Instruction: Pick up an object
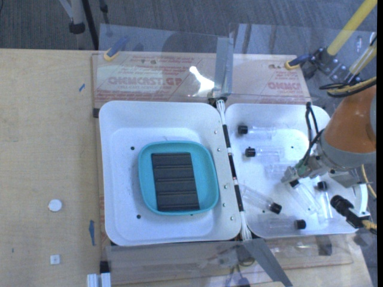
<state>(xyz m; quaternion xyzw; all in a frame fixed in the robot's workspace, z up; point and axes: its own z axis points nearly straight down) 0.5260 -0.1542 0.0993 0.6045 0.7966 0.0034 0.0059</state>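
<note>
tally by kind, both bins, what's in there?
Teal tray with a dark ribbed insert, left bin: 1
Clear tubes with black caps, right bin: 6 I can make out, e.g.; they are see-through, so the count is uncertain.
Total: 7

two white bins [119, 124], one teal tray [146, 166], about six clear black-capped tubes [257, 130].
</note>
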